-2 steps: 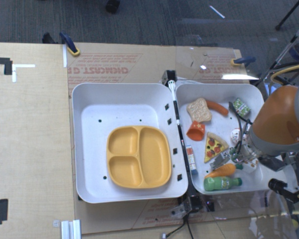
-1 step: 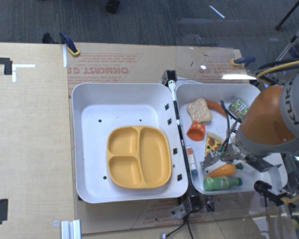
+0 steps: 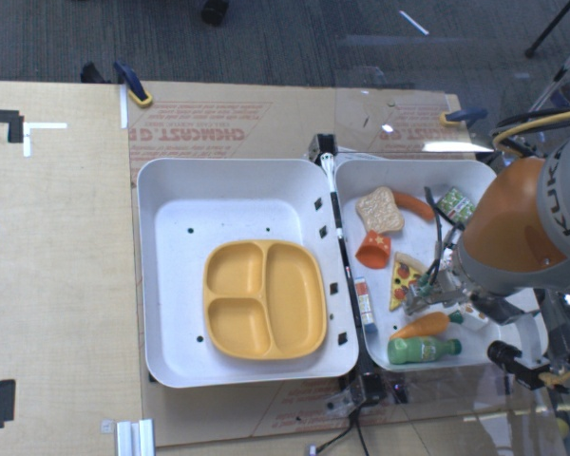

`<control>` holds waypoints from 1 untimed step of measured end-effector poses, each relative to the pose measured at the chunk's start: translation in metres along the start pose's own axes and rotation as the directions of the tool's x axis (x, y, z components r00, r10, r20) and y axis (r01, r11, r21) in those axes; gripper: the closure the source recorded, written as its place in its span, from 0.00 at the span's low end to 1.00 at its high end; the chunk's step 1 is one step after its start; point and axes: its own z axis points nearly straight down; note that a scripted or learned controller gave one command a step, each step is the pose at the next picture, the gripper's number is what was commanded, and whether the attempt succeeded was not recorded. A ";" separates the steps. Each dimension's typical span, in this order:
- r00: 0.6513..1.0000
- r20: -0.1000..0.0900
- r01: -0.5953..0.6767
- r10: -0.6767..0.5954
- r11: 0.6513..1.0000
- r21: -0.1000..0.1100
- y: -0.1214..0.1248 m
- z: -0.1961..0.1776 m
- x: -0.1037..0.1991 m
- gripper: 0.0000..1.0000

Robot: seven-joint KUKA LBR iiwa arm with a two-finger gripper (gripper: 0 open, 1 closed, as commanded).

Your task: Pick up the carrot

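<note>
The gripper (image 3: 435, 295) is hovering low in the right bin (image 3: 484, 172), just above the carrot (image 3: 424, 326); its spread cannot be told. The carrot is lying between the pizza slice (image 3: 402, 280) and green bottle (image 3: 420, 351). A yellow divided plate (image 3: 265, 298) is sitting in the left bin (image 3: 171, 255).

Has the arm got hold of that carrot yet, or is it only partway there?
Partway. Done: the gripper has reached into the right bin and sits just above the carrot, which lies beside the green bottle. In hand: lining up over the carrot; whether anything is pinched cannot be made out from this angle. Left: closing on the carrot and lifting it clear, since it appears to rest on the bin floor.
</note>
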 end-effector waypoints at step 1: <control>1.000 0.000 0.000 0.000 1.000 0.000 0.000 0.000 0.000 0.00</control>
